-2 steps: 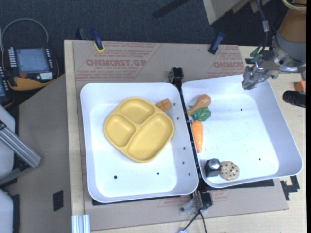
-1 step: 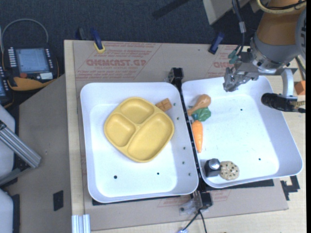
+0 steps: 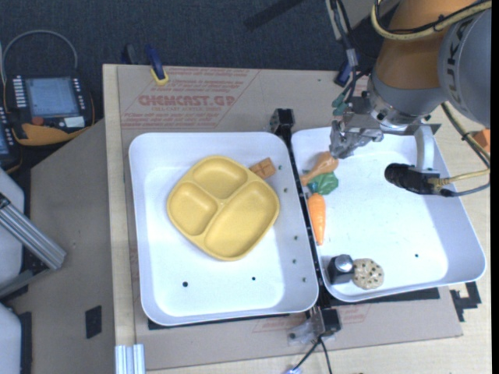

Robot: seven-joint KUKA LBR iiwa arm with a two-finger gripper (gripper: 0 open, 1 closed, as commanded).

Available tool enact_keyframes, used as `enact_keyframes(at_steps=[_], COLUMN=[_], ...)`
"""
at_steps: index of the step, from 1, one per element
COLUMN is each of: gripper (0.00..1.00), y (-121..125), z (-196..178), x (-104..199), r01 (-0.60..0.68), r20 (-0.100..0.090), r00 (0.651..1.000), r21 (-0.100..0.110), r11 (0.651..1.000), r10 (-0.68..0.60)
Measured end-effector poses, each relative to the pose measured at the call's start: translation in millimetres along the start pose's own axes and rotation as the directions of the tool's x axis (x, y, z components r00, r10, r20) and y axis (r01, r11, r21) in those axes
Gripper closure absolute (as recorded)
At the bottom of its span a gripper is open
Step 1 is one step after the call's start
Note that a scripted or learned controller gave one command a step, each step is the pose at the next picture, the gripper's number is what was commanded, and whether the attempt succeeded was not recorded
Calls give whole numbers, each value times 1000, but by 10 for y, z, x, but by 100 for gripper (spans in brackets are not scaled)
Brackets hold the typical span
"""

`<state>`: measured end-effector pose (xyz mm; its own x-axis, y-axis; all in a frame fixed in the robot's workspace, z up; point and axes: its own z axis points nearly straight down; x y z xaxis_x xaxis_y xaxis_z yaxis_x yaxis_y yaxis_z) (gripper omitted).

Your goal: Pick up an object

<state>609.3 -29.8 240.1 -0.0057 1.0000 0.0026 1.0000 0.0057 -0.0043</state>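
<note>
At the right bin's (image 3: 460, 240) left wall I saw the gripper (image 3: 344, 145) just above a small orange-and-green toy (image 3: 321, 173), probably light, stiff plastic best pinched across its narrow middle; whether the jaws stood open or closed I couldn't tell.

Camera: one, fixed above the bench (image 3: 117, 209).
Facing: down at a slant, far edge uppermost.
Range: moderate; left bin (image 3: 156, 271) and right bin (image 3: 437, 240) both framed.
Arm (image 3: 421, 45): enters from right.
</note>
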Motion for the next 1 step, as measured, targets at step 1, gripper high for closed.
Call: enact_keyframes(at_steps=[1], gripper=[100], y=[-23], z=[-40], x=[549], r01=[0], r20=[1], r00=[1000], r21=[-3], r11=[1000], r10=[0])
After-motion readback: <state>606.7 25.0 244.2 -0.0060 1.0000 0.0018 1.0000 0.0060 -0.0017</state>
